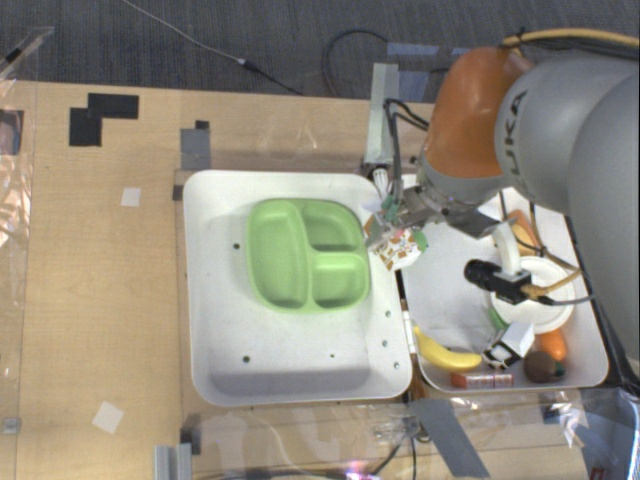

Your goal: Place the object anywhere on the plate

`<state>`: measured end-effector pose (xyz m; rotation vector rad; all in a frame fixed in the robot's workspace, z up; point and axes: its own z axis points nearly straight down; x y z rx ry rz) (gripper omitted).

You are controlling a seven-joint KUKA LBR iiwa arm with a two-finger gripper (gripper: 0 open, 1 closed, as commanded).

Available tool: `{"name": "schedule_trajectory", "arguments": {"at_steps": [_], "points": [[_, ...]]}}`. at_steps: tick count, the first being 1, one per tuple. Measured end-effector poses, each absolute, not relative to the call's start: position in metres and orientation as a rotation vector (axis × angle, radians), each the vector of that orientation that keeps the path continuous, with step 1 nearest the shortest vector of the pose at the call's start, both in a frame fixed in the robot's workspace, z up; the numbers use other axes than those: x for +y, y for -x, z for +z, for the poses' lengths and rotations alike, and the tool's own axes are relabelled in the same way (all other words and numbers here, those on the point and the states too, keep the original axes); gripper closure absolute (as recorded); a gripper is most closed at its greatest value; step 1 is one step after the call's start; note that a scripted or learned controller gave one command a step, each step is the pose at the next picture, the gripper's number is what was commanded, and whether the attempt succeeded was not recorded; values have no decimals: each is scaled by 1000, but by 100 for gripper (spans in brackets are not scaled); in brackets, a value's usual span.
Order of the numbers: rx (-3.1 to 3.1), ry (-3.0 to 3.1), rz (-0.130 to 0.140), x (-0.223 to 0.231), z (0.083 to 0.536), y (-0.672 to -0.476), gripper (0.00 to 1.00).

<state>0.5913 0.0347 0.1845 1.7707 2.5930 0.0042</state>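
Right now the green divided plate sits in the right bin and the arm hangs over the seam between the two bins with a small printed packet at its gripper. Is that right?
One thing is off: the camera view shows the green divided plate in the left bin, not the right one. The rest stands: the gripper is over the seam between the bins with the small printed packet at it.

The bench (90,298) has a light wood top. Black tape (100,116) marks its far left. Dark carpet (200,18) lies beyond, crossed by a thin cable (160,20).
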Motion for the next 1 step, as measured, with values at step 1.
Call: {"name": "schedule_trajectory", "arguments": {"at_steps": [1], "points": [[2591, -1771, 5, 34, 185, -592, 0]]}}
